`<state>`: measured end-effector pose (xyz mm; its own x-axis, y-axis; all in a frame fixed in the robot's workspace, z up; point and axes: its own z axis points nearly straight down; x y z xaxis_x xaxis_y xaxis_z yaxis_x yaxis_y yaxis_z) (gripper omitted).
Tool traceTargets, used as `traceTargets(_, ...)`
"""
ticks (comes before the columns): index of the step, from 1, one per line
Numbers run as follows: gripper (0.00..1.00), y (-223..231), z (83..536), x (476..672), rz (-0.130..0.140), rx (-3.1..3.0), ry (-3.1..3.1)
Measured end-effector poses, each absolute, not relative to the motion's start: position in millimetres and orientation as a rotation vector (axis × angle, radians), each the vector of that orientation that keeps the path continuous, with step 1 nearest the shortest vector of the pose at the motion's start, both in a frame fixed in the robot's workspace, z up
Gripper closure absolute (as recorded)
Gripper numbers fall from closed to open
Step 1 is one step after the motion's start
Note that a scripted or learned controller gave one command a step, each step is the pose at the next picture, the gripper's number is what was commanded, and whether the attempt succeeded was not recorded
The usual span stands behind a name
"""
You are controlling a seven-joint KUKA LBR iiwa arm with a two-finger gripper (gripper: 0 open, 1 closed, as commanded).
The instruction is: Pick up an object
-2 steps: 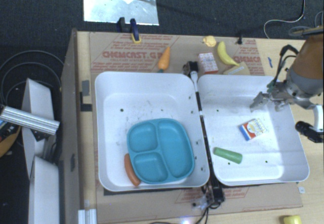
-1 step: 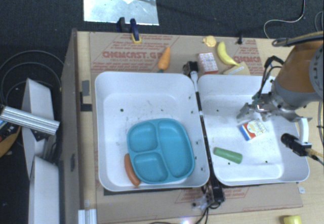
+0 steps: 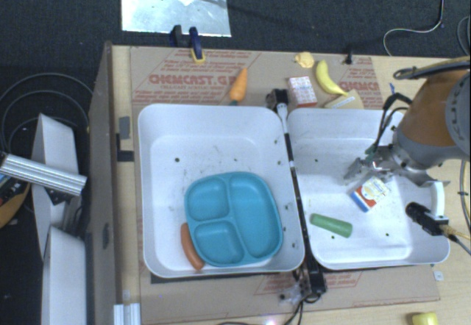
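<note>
While the arm (image 3: 441, 121) reaches in from the right, we find the pincer (image 3: 372, 167) low over the right bin (image 3: 324, 132), its metal parts bunched just above a small carton (image 3: 370, 193); we cannot tell from this slant whether it is released or clenched, and nothing visibly sits in it. The carton is the nearest thing to take: it lies on the bin floor just below and slightly toward the front from the pincer, close enough that the two may touch, though we cannot be sure. It is a flat white box with red and blue print, its long axis running diagonally from the near left to the far right. Further toward the front lies a green cylinder (image 3: 331, 225), smooth and rounded at its ends, its long axis nearly across the bin. The left bin (image 3: 169, 132) holds a glossy blue plate with three compartments (image 3: 232, 218) and an orange sausage-shaped piece (image 3: 190, 245) beside its front left edge. Behind the bins, on the cardboard, rest a banana (image 3: 327, 79) and a carrot (image 3: 238, 85).
</note>
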<state>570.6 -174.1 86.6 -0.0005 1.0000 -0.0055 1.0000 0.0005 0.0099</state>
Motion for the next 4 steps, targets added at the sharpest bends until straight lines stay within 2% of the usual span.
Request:
traceTargets(1,0.0,-145.2,86.0,653.4,0.009,2.206,2.225)
traceTargets(2,0.0,-201.7,84.2,570.1,-0.004,2.229,2.217)
traceTargets(3,0.0,-147.9,83.9,550.5,0.0,2.216,2.229)
traceTargets(4,1.0,-150.1,94.7,552.4,0.003,2.214,2.225)
